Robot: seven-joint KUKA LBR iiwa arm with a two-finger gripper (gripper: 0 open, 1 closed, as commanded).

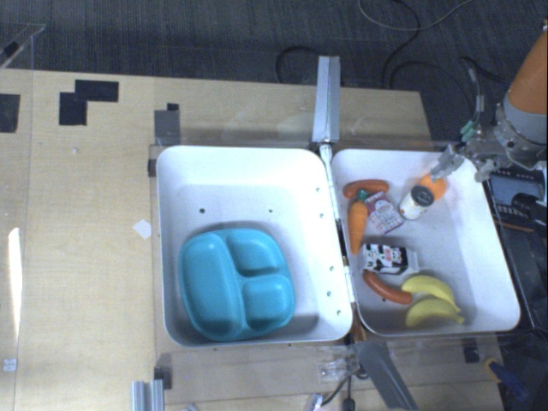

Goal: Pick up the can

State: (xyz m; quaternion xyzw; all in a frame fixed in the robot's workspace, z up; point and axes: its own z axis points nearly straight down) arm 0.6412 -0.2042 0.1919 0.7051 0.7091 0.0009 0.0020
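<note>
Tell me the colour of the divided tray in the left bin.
Light blue tray, seen in the camera view.

One high camera looks down (slanted) on both bins [257, 157].

- bins [248, 165] white
- divided tray [235, 282], left bin: teal-blue
- bananas [431, 300], near right: yellow
- carrot [357, 226]: orange
- two sausages [366, 188]: red-brown
- carton [385, 258]: black-and-white patches
- bottle [424, 195]: orange, white cap
- packet [383, 217]: white with pink print
- bench [77, 247] pale wood, black squares far left
</note>
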